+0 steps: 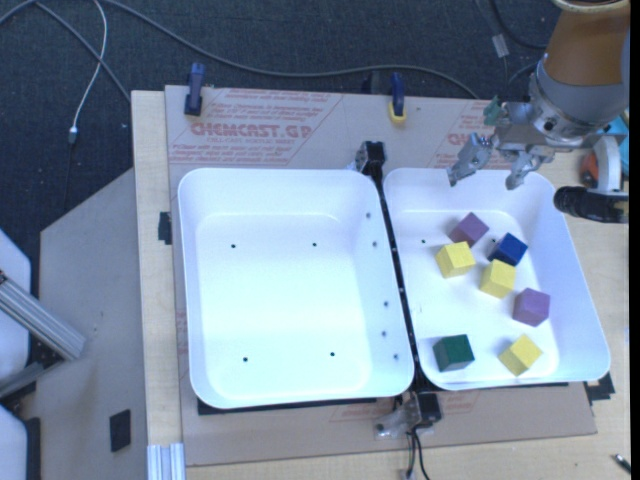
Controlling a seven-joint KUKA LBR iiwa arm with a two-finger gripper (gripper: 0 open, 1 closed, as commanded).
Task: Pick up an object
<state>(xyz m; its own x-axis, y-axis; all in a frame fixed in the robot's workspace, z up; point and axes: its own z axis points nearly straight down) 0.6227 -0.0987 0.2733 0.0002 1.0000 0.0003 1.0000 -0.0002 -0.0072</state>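
In the camera view, the things nearest the camera were a dark green wooden cube [453, 352] and a yellow wooden cube [521, 354], both lying along the near edge of the right shallow white plastic bin [580, 313], the green one to the left and the yellow one to the right, well apart. Farther in, a purple wooden cube [531, 306] sat near the right wall. A second yellow cube [497, 278] lay just left of it, touching or almost touching a dark blue wooden cube [510, 249] on its far side. A third yellow cube [455, 259] rested toward the left of that cluster, with a second purple cube [468, 230] just beyond it.

The left shallow white plastic bin [205, 298] stood beside the right one, their rims meeting along the middle of the bench.

The grey two-finger gripper [491, 171] hung over the far rim of the right bin, below the arm's orange band [592, 23]. Its two fingers were spread apart, pointing down toward the bin, with nothing between them. It was apart from every cube, the far purple cube being the closest.

Beyond the bins, two blue clamps [194, 86] pinned a printed cardboard sheet [260, 123] to the bench.
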